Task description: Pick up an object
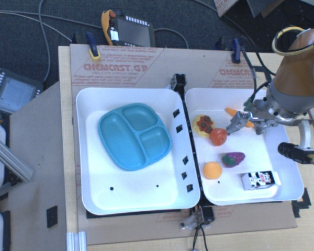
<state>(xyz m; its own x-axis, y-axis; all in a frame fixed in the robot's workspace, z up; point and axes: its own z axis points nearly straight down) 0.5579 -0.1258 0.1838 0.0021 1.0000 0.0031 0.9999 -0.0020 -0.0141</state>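
My gripper (247, 125) hangs low over the back of the right bin (290, 190), fingers spread apart and open. One finger (234, 125) points left toward a red tomato (217, 136). An orange carrot (231, 111) lies at the back, and a bit of orange shows between the fingers. A yellow pizza slice (203, 124) sits left of the tomato. Nearer the front are a purple eggplant (233, 158), an orange ball (212, 170) and a small black-and-white carton (260, 180).
The left bin (89, 156) holds a blue divided plate (134, 135). A black divider with clips (184, 140) runs between the bins. The arm's grey and orange body (298, 72) fills the right side above the bin.
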